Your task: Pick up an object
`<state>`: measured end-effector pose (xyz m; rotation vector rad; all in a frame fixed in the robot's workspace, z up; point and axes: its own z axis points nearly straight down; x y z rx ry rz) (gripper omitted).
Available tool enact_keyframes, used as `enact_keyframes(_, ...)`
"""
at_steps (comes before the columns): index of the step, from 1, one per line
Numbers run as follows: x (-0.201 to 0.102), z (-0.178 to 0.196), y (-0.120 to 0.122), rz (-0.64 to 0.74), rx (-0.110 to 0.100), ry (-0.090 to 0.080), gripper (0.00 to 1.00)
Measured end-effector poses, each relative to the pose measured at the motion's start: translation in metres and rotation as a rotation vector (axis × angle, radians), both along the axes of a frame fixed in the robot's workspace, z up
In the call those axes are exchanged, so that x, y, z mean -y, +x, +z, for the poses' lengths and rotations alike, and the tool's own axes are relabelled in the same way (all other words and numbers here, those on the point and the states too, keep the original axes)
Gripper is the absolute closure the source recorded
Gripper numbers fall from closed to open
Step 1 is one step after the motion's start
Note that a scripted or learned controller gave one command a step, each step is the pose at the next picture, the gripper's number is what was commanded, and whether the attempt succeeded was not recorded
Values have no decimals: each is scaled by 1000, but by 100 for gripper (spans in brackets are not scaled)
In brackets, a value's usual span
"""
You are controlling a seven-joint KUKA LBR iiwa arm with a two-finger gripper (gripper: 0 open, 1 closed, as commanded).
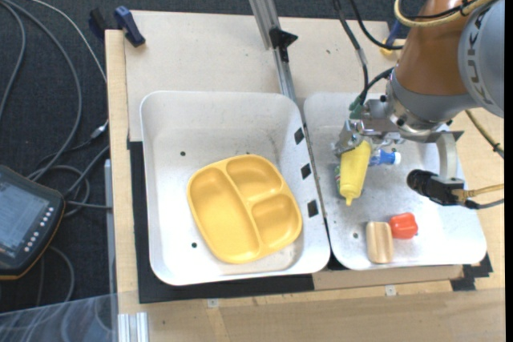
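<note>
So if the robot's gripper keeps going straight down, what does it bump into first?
Most likely the yellow bottle. The gripper sits right at its top end, in the right bin. How much gap is left is hard to judge from above.

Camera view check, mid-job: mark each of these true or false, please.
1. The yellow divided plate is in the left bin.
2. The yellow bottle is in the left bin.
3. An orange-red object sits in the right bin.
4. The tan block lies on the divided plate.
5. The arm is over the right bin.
1. True. The yellow divided plate lies in the left bin.
2. False. The yellow bottle is in the right bin, under the gripper.
3. True. The orange-red object sits near its front.
4. False. The tan block lies in the right bin, beside the orange-red object.
5. True.
</note>
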<state>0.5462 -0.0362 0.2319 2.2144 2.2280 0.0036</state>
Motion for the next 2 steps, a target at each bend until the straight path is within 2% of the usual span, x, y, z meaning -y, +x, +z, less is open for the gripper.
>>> enact_keyframes(1, -53, -8, 24, 1, 0, 0, 100)
enact_keyframes(2, -98, 5, 53, 1, 2, 1, 100)
